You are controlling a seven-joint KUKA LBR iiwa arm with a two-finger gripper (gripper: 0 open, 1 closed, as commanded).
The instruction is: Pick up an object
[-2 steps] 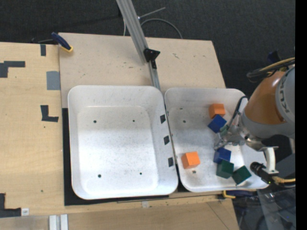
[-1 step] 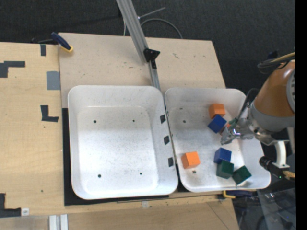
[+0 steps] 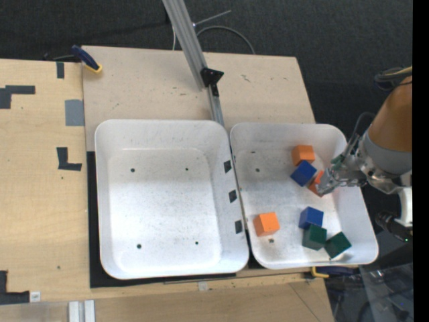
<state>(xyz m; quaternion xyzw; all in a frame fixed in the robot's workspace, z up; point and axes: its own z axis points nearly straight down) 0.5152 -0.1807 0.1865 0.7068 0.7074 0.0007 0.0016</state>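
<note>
The right bin (image 3: pixel 268 139) holds several small cubes. An orange cube (image 3: pixel 303 154) and a blue cube (image 3: pixel 303 173) sit near its far right side, with a red-orange block (image 3: pixel 314 182) just beside the blue one. My gripper (image 3: pixel 328 180) is low at the bin's right wall, right against that red-orange block and partly covering it. Nearer the front lie another orange cube (image 3: pixel 266 223), a second blue cube (image 3: pixel 311 217), a dark green cube (image 3: pixel 314 236) and a green cube (image 3: pixel 337 244).
The left bin (image 3: pixel 114 139) stands beside the right one, with a raised divide between them. A slanted metal rail (image 3: pixel 191 39) runs from the top down to the bins' far edge. The arm's orange band (image 3: pixel 397 123) hangs over the right rim.
</note>
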